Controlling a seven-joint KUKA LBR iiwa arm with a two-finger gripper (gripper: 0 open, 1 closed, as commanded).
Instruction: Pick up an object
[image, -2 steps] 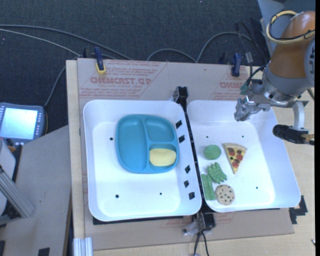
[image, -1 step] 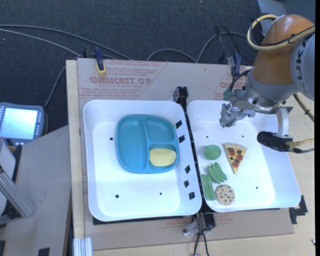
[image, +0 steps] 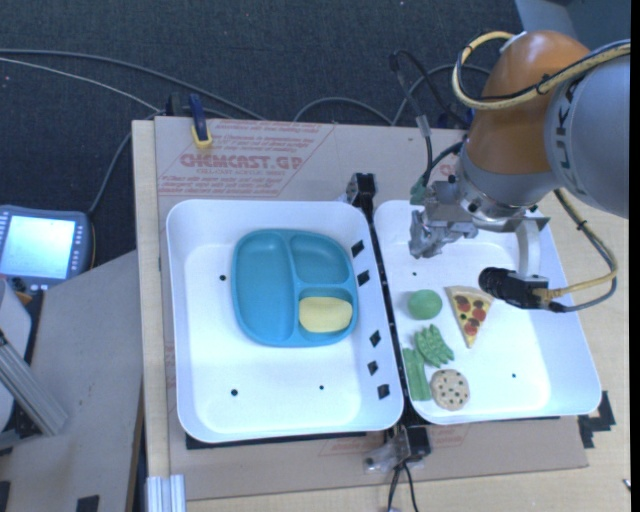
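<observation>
I see my gripper hanging over the top of the right bin. I cannot tell how it is set. At its 6 o'clock sits a green ball. The pizza slice lies at 5 o'clock. Farther down are the green leafy toy and cookie. At 8 o'clock, a blue tray holds a yellow lump.

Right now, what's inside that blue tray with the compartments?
The blue tray sits in the left bin. Its lower right compartment holds one yellow piece; the other compartments show bare blue. Anything beneath the yellow piece is covered.
</observation>
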